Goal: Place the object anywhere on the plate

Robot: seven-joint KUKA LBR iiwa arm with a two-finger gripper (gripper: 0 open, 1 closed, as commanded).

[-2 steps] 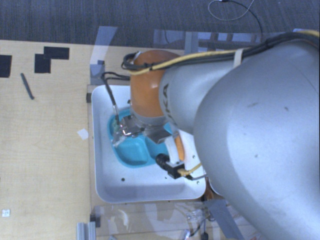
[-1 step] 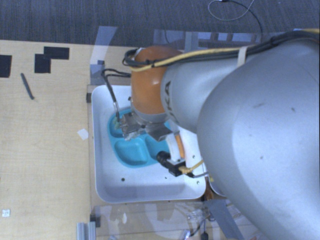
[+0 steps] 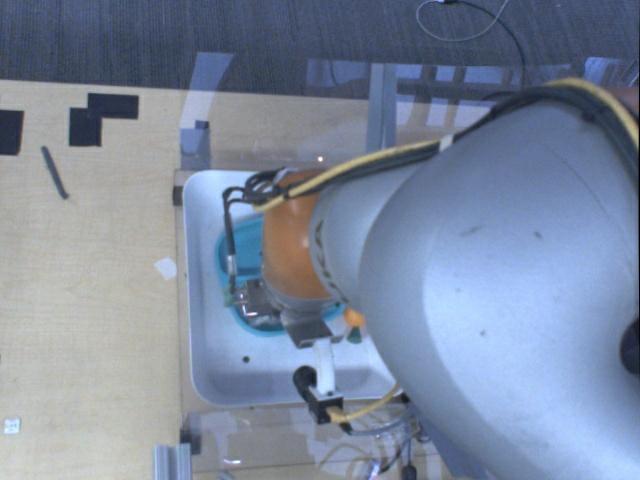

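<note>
The big grey arm (image 3: 500, 268), smooth and rounded with a glossy orange band (image 3: 288, 248), reaches over the white bin (image 3: 205, 268) set in the pale wooden desk (image 3: 90, 298). Under its wrist, a turquoise plate (image 3: 224, 258) lies inside the bin; a small orange-and-green object (image 3: 353, 324) peeks out beside the plate's rim. Dark ribbed carpet (image 3: 250, 13) lies beyond the desk. The gripper is hidden under the arm; I cannot tell its state.

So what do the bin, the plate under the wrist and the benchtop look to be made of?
Bin: smooth white plastic by its look, with a soft sheen and rounded corners. Plate: glossy turquoise, plastic or glazed ceramic; too little shows to say. Benchtop: pale wood-grain, matte, likely laminate or plywood.
</note>
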